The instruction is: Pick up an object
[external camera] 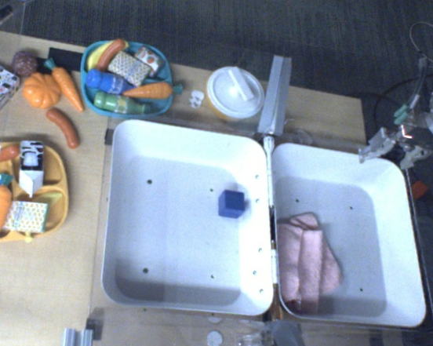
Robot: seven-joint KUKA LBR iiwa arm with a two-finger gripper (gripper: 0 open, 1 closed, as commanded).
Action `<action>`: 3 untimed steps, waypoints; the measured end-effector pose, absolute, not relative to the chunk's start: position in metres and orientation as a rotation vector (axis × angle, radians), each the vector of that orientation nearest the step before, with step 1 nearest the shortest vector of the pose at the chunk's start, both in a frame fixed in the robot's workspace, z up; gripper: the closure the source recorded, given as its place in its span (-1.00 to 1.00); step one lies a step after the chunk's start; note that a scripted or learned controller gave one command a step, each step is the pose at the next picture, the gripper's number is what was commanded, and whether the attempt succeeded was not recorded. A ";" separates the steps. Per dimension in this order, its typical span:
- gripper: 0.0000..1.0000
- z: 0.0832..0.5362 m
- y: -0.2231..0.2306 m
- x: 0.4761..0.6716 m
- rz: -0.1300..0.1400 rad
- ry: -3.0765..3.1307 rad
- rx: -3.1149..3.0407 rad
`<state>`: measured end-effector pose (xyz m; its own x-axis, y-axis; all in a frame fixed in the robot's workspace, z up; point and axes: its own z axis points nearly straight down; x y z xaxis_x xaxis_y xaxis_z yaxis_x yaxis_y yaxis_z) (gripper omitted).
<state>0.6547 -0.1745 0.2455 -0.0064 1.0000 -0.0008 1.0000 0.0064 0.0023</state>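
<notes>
Bench: two white bins. Left bin [126,196]: blue cube [232,204] near centre. Right bin [388,191]: pink cloth [309,261], near-left. Gripper [390,144] over far-right rim, fingers apart, holding nothing.

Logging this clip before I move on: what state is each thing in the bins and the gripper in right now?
blue cube: resting on the left bin floor, right of centre, untouched.
pink cloth: folded, lying in the right bin against its left wall.
gripper: above the right bin's far right corner, away from both objects, holding nothing visible.
</notes>
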 end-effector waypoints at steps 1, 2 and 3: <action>-1.00 0.188 -0.154 0.559 0.002 2.171 2.270; -1.00 0.091 -0.098 0.532 0.014 2.404 1.999; -1.00 0.091 -0.095 0.577 0.016 2.239 2.187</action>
<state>0.5770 -0.0954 0.0911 -0.0235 0.9997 -0.0011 0.9996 0.0235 0.0157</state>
